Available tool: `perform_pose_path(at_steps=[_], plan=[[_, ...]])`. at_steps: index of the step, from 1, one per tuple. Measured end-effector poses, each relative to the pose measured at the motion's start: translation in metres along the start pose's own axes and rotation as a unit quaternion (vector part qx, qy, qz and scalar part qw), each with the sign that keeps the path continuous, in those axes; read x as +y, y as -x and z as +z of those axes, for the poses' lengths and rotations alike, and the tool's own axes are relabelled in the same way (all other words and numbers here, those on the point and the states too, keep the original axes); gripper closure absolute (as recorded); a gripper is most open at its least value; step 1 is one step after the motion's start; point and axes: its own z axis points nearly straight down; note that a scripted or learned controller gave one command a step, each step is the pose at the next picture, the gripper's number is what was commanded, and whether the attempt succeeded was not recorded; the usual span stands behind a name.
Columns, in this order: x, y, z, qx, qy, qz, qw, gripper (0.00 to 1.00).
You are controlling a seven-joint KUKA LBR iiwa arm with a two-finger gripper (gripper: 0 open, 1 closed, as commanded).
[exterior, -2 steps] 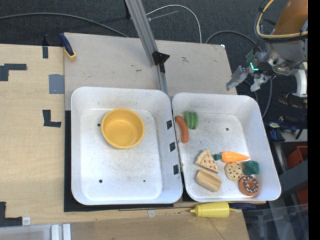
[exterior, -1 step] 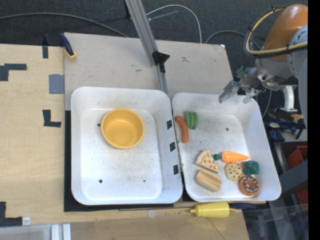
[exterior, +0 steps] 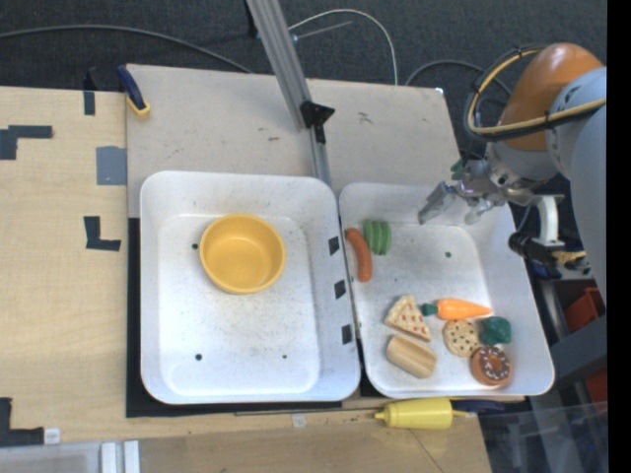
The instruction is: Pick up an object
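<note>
1. Camera view: the gripper hangs over the right bin, at its far edge; its fingers stand apart and grasp nothing.
2. Small toy foods lie in this bin: an orange carrot, a sausage, a donut.

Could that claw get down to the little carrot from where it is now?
Probably yes. The claw hangs over the far edge of the right bin, and the carrot lies uncovered nearer the front, touching only small toy foods; nothing stands between them.
</note>
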Motion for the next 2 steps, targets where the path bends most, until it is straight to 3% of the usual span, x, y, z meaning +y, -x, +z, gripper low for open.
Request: perform_pose_path(at_steps=[1, 2], plan=[[0.0, -0.001, 0.039, -0.001, 0.003, -0.001, 1.0, 0.0], [0.001, -0.002, 0.027, -0.002, 0.003, -0.001, 1.0, 1.0]])
